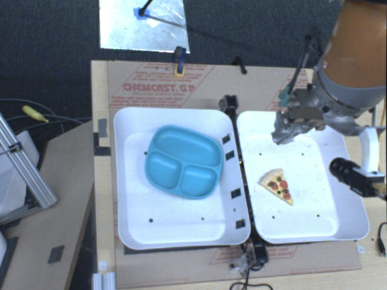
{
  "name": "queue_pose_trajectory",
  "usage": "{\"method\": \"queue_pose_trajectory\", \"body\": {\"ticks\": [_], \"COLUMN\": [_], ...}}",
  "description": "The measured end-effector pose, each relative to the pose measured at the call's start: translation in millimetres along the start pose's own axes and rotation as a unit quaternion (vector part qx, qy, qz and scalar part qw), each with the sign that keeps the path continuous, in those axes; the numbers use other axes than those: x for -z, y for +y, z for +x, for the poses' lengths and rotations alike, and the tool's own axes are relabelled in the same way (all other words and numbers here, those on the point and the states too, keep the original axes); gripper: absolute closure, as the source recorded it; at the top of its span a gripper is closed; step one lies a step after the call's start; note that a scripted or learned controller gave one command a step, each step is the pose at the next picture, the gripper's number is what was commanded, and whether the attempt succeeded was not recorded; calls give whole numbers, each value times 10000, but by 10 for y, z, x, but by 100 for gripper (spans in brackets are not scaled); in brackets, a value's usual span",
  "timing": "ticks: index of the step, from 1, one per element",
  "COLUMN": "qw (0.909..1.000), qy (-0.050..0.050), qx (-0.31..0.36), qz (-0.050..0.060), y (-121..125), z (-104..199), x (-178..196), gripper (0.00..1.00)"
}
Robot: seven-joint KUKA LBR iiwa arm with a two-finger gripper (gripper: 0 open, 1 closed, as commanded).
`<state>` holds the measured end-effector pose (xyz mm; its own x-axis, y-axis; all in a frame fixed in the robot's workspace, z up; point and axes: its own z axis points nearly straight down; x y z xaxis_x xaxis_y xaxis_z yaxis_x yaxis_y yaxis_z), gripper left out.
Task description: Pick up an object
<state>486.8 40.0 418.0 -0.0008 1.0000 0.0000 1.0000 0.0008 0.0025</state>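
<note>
Pizza slice (277,185) lies in the right bin (314,222), below the hand (283,135).

Left bin (130,180): blue tray (183,162), three compartments, lying flat near centre. Right bin (314,222), touching the left along a clipped seam. Cardboard sheet (157,86) beneath both (red lettering). Foil panel (142,17) beyond, on dark floor.

There are two white bins (175,234) on the bench (157,80). One blue plate (183,162) sits in the left bin. One toy pizza slice (277,185) lies in the right bin.
</note>
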Motion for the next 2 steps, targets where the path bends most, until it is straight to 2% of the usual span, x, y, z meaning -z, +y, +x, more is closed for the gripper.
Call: {"method": "queue_pose_trajectory", "body": {"ticks": [1,2], "qw": [10000,10000], "qy": [-1,14], "qx": [-4,52], "qz": [5,-3], "y": [0,-4], "z": [-22,756], "x": [-258,-183], "gripper": [100,100]}}
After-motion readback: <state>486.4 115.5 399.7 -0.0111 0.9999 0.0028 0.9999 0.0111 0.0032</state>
